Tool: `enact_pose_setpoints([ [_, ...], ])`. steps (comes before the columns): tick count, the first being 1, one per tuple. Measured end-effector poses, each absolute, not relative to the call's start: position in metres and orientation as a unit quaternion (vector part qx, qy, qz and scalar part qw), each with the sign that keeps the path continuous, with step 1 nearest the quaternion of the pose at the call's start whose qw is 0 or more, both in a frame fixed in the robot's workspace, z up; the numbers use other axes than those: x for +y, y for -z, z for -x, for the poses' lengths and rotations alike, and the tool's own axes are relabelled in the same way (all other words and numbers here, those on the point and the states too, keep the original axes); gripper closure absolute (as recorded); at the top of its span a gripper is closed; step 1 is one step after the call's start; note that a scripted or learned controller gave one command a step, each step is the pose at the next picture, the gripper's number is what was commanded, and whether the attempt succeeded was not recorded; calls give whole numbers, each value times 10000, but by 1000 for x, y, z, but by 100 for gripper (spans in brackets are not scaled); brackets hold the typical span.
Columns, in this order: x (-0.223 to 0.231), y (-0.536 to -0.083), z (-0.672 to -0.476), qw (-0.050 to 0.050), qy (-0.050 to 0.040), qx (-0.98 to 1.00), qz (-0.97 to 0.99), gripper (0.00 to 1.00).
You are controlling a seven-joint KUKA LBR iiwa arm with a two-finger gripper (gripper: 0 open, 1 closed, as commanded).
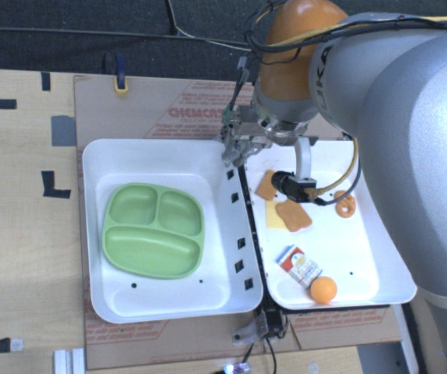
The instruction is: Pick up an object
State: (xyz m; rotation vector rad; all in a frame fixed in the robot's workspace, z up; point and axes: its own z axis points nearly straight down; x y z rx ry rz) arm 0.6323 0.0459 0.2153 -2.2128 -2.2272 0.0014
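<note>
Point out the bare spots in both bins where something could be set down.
Left bin: bare floor behind the green plate, and a strip between it and the divider. Right bin: an open patch between the pretzel, the carton and the orange ball. Crowded at its back, where food pieces lie near the arm.

1. Divided plate [153,231]: plain light green.
2. Left bin [161,153], right bin [364,248]: white.
3. Ball [324,289]: orange.
4. Small packet [298,265]: red and white print.
5. Flat square [273,219]: yellow.
6. Toast-like piece [295,215]: brown.
7. Cardboard sheet [184,111]: tan, red lettering.
</note>
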Motion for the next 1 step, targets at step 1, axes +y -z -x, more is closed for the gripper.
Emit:
enact_pose_setpoints([
  [1, 96, -208, -623, 9, -12, -7088, 7054, 100],
])
